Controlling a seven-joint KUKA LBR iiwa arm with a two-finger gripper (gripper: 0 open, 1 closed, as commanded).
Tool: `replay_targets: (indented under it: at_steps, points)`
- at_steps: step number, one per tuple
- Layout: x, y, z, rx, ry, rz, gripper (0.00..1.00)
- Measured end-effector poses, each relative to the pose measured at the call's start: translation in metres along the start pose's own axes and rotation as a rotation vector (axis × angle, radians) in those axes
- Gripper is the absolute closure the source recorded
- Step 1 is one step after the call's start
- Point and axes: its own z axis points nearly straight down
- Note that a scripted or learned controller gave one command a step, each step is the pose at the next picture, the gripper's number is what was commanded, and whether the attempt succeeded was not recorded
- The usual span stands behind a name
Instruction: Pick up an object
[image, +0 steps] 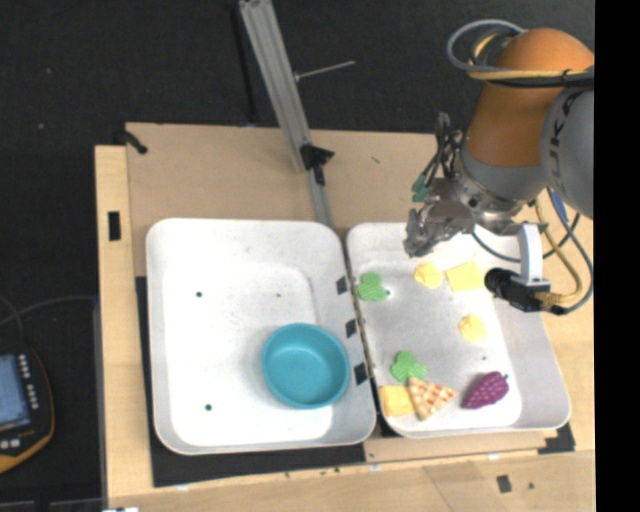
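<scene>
My gripper (420, 244) hangs over the far part of the right bin (530, 345), just left of a small yellow piece (428, 276) and a yellow block (463, 277). A green leafy piece (373, 289) lies near the bin's left wall. Further forward sit another yellow piece (472, 326), a second green piece (407, 366), a yellow block (395, 401), a pizza slice (430, 398) and a purple grape bunch (485, 389). Nothing shows between the fingers.
The left bin (200, 300) holds a blue bowl (305, 364) near its front right corner. A grey slanted pole (285, 100) rises behind the bins. The arm's orange band (520, 90) looms at the upper right, with cables beside it.
</scene>
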Motion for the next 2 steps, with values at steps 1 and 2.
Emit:
replay_targets:
  at_steps: [1, 2]
  points:
    - [0.045, 0.019, 0.020, 0.001, -0.001, 0.001, 1.00]
    - [0.094, 0.038, 0.015, -0.001, 0.000, 0.000, 1.00]
